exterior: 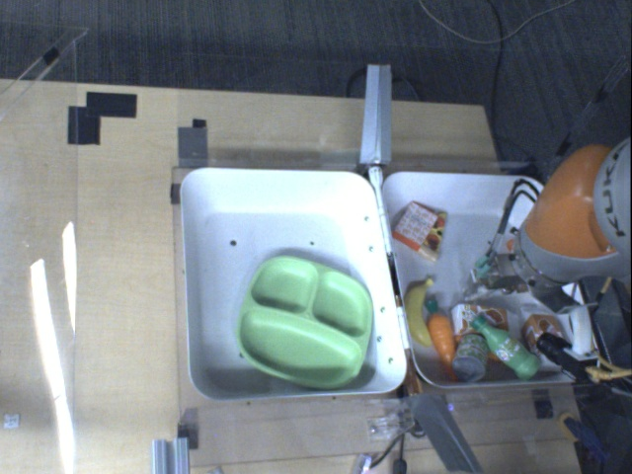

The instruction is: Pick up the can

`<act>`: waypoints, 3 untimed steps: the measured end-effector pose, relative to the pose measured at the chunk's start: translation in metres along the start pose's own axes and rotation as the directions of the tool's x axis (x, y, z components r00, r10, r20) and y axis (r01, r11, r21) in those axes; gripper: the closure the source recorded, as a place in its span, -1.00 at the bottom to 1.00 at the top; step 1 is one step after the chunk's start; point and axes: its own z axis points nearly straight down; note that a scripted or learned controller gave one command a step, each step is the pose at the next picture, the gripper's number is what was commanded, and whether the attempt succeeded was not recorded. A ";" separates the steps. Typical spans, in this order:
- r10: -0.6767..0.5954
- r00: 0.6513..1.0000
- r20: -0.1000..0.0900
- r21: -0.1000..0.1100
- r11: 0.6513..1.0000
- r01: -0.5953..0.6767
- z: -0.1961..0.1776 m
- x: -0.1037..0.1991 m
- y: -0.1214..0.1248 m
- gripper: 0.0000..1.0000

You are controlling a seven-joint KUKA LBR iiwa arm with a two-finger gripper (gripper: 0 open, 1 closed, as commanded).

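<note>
Camera view from above: two white bins are seen side by side on the surface [118, 265]. A green sectioned tray [306, 319] lies in the left bin [212, 205]. The right bin [464, 191] is crowded: a snack packet [419, 227], a banana [419, 309], a carrot [441, 339], a green bottle [509, 349] and a small grey can [470, 356], which stands at the front wall between carrot and bottle. The pincer [491, 275] is seen above the bin's middle, behind the can; whether it is wide or narrow cannot be told. Nothing is seen held. The approach step is judged in hand; a move forward and down onto the can is called for next.
</note>
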 end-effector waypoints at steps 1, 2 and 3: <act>0.000 1.000 0.000 0.000 1.000 0.000 0.000 0.000 0.000 -1.00; 0.013 1.000 0.003 0.004 1.000 -0.013 0.011 0.012 -0.013 -1.00; 0.082 0.997 0.002 0.008 0.997 -0.082 0.013 -0.030 0.046 -1.00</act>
